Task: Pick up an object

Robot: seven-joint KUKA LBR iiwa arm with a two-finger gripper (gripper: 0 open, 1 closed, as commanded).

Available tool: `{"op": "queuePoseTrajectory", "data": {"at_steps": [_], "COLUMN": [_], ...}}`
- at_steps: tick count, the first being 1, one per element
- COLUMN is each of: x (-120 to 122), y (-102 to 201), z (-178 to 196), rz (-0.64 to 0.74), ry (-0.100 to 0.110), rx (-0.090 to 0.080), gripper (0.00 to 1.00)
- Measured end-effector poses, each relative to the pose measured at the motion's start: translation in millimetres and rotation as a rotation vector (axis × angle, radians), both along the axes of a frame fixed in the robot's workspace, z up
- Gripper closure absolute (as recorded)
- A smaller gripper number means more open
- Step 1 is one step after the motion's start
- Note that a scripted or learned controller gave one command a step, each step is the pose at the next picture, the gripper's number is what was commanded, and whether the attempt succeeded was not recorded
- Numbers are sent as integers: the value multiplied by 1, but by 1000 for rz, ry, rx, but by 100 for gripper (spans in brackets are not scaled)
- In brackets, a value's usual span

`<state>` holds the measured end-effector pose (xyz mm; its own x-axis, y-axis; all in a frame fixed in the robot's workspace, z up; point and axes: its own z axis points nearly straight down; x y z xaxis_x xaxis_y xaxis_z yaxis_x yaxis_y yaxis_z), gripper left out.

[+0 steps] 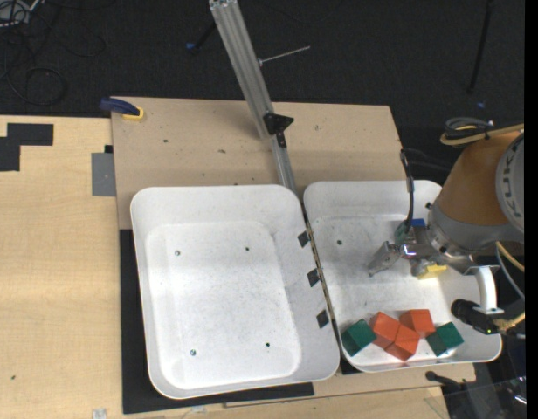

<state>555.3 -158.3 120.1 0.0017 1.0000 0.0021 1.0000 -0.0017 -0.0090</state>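
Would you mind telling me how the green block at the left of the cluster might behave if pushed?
The green block looks rigid and flat-faced, so it would probably slide, not roll. It touches an orange block, which would likely shift too.

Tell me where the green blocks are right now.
Both sit in the right bin, near its front edge: one green block at the left end of the cluster of orange blocks, the other green block at its right end.

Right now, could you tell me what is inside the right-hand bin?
In the right-hand bin, orange blocks and two green blocks cluster at its near edge. The gripper hangs above the middle; the floor beneath the arm is covered.
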Motion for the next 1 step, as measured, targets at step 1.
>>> {"op": "queuePoseTrajectory", "data": {"at_steps": [1], "x": [1], "y": [1], "z": [-29], "rz": [-1], "ry": [-6], "rx": [-1], "gripper": [0]}}
